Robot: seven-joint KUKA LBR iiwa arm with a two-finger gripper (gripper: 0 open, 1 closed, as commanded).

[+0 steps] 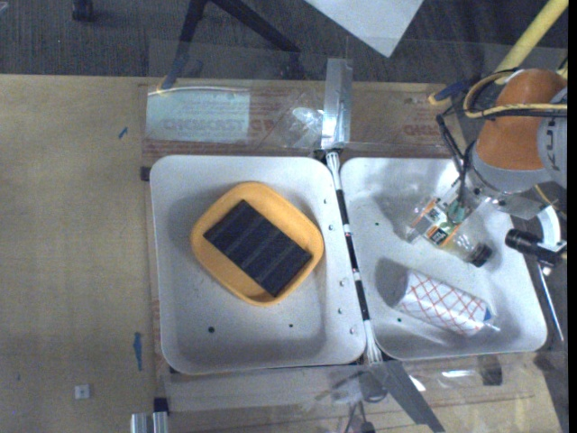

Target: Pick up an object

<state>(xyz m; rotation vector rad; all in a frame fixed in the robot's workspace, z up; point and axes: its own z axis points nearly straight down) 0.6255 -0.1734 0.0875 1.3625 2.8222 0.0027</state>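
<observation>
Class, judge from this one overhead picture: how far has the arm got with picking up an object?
Done: the arm has reached over the right bin. In hand: the gripper sits low beside a clear bottle with a dark cap, but no grasp can be confirmed. Left: securing and lifting something. The red-checked white tube lies untouched there, and the yellow tray with a dark panel rests in the left bin.

Orange pad (pixel 257 242) lies in left bin; bottle (pixel 448 228) and tube (pixel 444 302) right.

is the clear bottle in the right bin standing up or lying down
Lying down. The clear bottle rests on its side on the right bin floor, black cap pointing lower right, near the red-checked tube.
</observation>
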